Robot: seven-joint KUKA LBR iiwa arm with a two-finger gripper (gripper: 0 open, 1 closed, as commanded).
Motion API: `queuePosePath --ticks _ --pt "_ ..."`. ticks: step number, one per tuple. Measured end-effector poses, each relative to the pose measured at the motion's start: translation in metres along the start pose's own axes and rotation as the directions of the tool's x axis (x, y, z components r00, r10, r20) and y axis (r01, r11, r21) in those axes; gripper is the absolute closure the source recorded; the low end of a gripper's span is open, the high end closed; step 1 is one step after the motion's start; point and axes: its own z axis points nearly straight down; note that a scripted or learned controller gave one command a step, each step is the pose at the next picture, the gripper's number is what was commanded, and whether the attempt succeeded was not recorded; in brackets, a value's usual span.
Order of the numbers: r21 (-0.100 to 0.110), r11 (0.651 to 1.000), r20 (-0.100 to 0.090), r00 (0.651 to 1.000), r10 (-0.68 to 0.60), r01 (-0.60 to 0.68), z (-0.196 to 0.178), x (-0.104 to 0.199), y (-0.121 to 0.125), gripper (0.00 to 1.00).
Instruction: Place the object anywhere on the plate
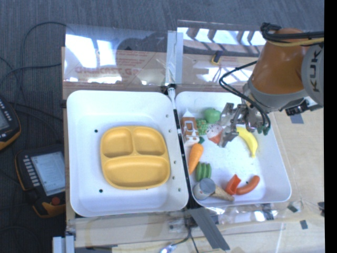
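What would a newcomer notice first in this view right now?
Probably the yellow plate, with three compartments, alone in the left bin. Next, the right bin crowded with toy food: a banana, a carrot, a red sausage. The end effector hangs over that pile.

A single fixed camera looks down from above the bench at a slant; it stands far enough back to take in both white bins point(73, 157) side by side. The arm point(281, 62) enters from the frame's right.
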Motion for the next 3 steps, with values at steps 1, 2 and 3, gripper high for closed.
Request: queuePosePath --ticks 1,2,3 --pt "-0.003 1.000 -0.001 1.000 0.018 -0.018 0.011 0.028 0.084 1.00" --pt "-0.003 0.926 0.002 0.926 -0.378 0.378 -0.027 0.039 0.167 1.00" --pt "-0.004 0.926 0.002 0.926 -0.378 0.378 -0.027 0.039 0.167 0.00"
